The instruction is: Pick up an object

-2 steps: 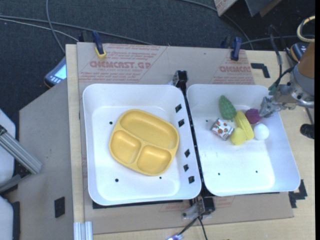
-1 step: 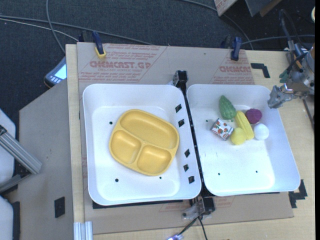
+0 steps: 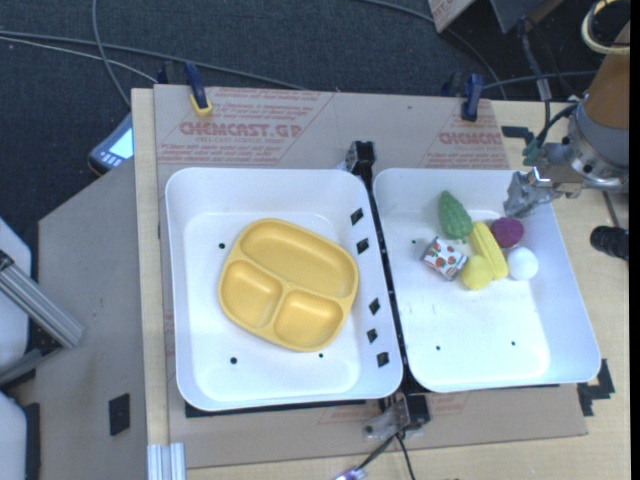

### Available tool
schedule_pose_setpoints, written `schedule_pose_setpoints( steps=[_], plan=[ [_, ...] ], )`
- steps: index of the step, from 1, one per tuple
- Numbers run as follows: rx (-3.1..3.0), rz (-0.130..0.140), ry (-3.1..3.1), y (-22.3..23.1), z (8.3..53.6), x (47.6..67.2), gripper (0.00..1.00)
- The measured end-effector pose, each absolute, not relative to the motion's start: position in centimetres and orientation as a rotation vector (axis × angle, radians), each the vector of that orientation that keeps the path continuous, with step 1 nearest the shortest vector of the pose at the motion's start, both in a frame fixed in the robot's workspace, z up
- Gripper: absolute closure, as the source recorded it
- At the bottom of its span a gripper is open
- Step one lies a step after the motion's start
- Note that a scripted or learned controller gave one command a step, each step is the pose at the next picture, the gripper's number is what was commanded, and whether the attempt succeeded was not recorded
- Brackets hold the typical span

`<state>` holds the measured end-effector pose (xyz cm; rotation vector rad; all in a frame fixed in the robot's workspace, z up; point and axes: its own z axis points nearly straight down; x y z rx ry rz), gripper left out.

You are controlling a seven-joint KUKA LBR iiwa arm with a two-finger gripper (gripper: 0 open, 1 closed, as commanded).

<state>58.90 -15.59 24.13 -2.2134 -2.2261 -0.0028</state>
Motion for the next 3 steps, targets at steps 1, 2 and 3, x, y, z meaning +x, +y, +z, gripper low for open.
schedule_pose_setpoints(
  steps=[1, 2, 3],
  plan=[
    [-2.212, -0.001, -2.225, -10.9, 23.1, 59.9, 1.00],
    [-2.213, -0.001, -2.225, -6.4, 22.9, 60.3, 1.00],
    [-2.213, -0.003, -2.228, -0.9, 21.9, 61.7, 1.00]
  ],
)
